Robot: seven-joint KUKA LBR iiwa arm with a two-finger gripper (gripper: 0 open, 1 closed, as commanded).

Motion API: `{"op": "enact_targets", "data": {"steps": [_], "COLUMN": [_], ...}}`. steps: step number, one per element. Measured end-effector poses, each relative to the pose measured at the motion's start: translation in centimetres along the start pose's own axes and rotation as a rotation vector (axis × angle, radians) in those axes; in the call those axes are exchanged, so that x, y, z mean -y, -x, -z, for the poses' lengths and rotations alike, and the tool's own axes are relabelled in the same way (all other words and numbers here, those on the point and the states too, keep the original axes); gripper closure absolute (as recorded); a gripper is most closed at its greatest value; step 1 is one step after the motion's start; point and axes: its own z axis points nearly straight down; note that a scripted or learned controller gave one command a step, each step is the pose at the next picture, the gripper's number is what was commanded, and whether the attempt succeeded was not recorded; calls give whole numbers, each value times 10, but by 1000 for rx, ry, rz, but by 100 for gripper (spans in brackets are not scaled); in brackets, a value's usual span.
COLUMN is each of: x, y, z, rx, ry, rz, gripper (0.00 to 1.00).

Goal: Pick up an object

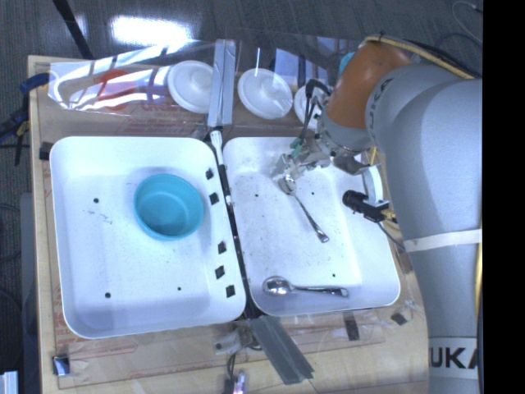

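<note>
The nearest candidate for picking is a metal spoon (302, 204) that lies in the right bin (361, 277), in its far half, with the bowl pointing to the far left and the handle running toward the near right. The gripper (293, 164) is just over the bowl end of this spoon, at the far side of the same bin; it looks to be touching or almost touching the bowl, but I cannot tell if its claw is apart or together, because the parts there are small and blend with the shiny metal. So I cannot say that the spoon is held. A second metal spoon (305, 287) lies near the near edge of the right bin, well apart from the first, with its bowl to the left and its handle to the right. The arm (418, 146) comes in from the right, big and grey, with the orange band (365, 72) above the wrist, and it covers the right edge of that bin. In the left bin (90, 302) there is a blue bowl (169, 206), upright, a little far from the centre. Beyond the bins, on the far side of the bench, two round white lids (191, 84) lie side by side, and a clear plastic piece (107, 84) with red marks lies to the left of them.
</note>
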Motion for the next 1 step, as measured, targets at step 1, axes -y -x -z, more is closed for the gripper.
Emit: {"op": "enact_targets", "data": {"steps": [1], "x": [-7], "y": [-47], "z": [88], "rx": [-1], "ry": [0], "rz": [-133], "gripper": [100]}}
